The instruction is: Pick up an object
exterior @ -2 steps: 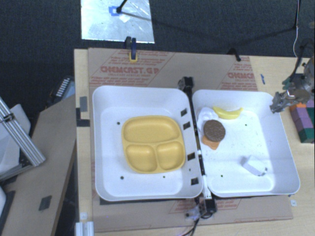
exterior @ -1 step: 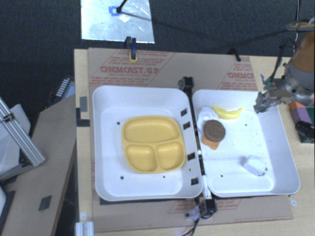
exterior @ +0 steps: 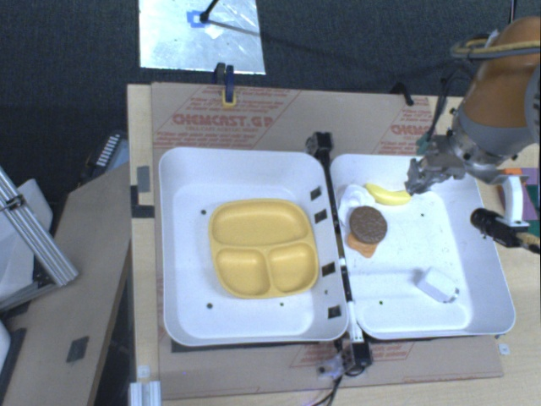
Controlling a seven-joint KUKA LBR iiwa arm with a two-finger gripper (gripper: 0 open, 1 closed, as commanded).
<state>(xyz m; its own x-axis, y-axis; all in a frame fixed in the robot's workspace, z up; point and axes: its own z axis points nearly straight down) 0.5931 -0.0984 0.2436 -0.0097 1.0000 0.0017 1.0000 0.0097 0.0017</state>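
Banana in the right bin, my tool poised at its right tip; whether the tool is spread or pressed together I cannot tell. Curved and smooth, the fruit may roll away toward the brown disc if I close off-centre

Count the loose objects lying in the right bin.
4: a banana near the gripper, a brown round cookie on an orange piece, a white block toward the front. Smaller ones may be hidden.
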